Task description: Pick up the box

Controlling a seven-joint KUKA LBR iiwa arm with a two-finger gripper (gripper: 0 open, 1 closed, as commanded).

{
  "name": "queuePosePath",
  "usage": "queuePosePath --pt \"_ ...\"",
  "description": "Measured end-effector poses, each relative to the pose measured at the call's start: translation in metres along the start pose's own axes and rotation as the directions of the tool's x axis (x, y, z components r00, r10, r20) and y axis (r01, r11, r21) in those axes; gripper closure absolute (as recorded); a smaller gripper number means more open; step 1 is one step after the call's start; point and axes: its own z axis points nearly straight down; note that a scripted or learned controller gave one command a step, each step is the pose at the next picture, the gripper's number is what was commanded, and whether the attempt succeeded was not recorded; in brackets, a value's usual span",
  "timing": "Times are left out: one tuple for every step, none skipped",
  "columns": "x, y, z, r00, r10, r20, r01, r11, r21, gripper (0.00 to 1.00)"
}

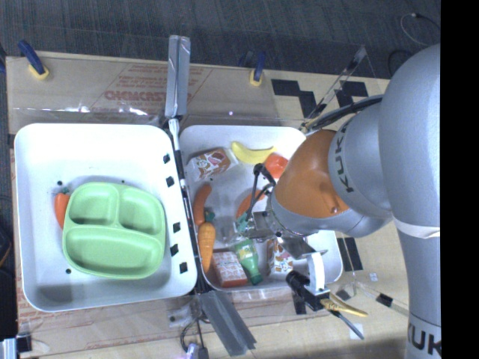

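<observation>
The box (227,268) is a small reddish carton lying flat near the front wall of the right bin (334,254). A green bottle (251,264) lies against its right side. My gripper (253,234) hangs low over the middle of this bin, just behind the box and bottle, with the orange wrist band (314,178) above it. The arm's bulk hides the gripper's tips and much of the bin's right half. Nothing can be seen held.
Two carrots (205,245) lie along the right bin's left wall, with a snack packet (212,161), a banana (251,152) and an orange item (276,163) at the back. The left bin (30,155) holds a green divided tray (114,229) and a carrot (60,208).
</observation>
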Motion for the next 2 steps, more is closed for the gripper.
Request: queuePosePath --pt "0.068 0.059 -0.09 0.991 0.134 -0.002 -0.134 0.991 0.004 1.0" --pt "0.186 0.085 -0.115 0.919 0.395 0.0 -0.395 0.919 0.005 1.0"
